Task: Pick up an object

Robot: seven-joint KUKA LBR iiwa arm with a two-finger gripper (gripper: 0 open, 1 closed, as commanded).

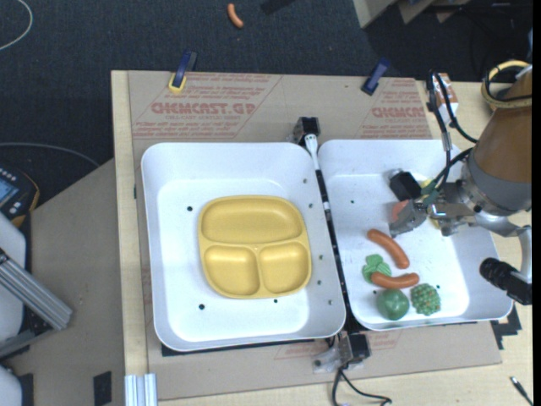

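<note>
Cardboard [254, 91] under the bins is printed "CHEMCAST GP", partly cut off. Left bin [169, 227]: a yellow divided plate [254, 245]. Right bin [355, 227]: two sausages [388, 248] [395, 280], a green pepper [392, 304], broccoli [425, 299] and leafy greens [374, 267]. The pincer [404, 200] hangs above the upper sausage, apparently open and gripping nothing.
</note>
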